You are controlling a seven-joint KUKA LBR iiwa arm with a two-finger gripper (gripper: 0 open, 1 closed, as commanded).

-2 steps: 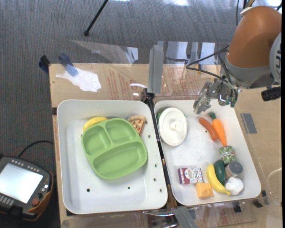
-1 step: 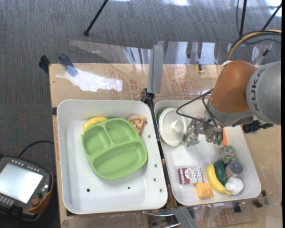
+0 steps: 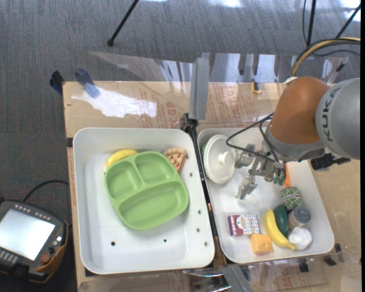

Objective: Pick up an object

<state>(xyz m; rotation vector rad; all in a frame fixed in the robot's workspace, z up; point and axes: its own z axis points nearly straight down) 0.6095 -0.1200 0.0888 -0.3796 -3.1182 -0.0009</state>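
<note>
My gripper [image 3: 243, 191] hangs over the bare floor of the right bin [image 3: 310, 181], just right of a white bowl [image 3: 218, 158]. Its fingers point down and to the left, pressed together as one narrow prong, shut with nothing between them. Toward the bin's front lie a small red and white box [image 3: 243, 224], an orange cheese cube [image 3: 261, 244], a yellow banana [image 3: 275, 230], a dark green vegetable [image 3: 282, 219], a green-labelled can [image 3: 291, 197], a grey-topped can [image 3: 300, 216] and a white lump [image 3: 300, 238]. All lie apart from the gripper.
The left bin [image 3: 94, 224] holds a green divided plate [image 3: 147, 189], with a yellow item [image 3: 118, 156] and a pizza slice toy [image 3: 177, 159] at its far edge. The arm's orange band [image 3: 298, 117] looms over the right bin's back. An orange item [image 3: 286, 174] peeks out beside the wrist.
</note>
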